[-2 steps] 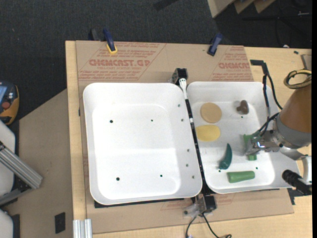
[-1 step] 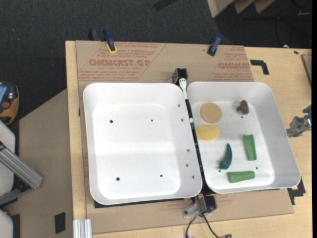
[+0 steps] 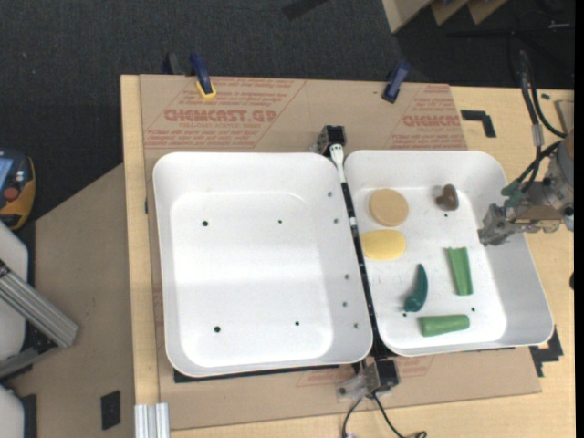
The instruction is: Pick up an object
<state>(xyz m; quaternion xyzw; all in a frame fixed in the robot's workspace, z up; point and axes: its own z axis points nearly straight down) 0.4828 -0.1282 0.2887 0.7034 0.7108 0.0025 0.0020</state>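
You have two shallow white plastic bins side by side on the bench. The left white bin [image 3: 246,263] has nothing for you to grab. The right white bin [image 3: 520,272] holds all the small things.

The grey metal gripper [image 3: 494,225] hangs over the right edge of the right bin, beside the small things but not touching any. It is too blurry and too small here to see the claw well, so I cannot tell if it is apart or together. Nothing shows inside it.

Now the things, biggest first. The round tan flat disc [image 3: 390,207] sits far and to the left in the bin. It looks light and stiff, but it lies flat, so pinch it across its edges. Just near of it is the yellow oval lump [image 3: 383,245]. It looks smooth and maybe slippery.

The light green block lying sideways [image 3: 444,325] is at the near side. The upright-lying green stick [image 3: 459,271] is in the middle. Both look light and hard; grab across the thin side. The dark teal curved piece [image 3: 417,290] may roll, so go for its middle. The small brown lump [image 3: 446,197] is closest to the gripper, far side, and tiny, so aim well.
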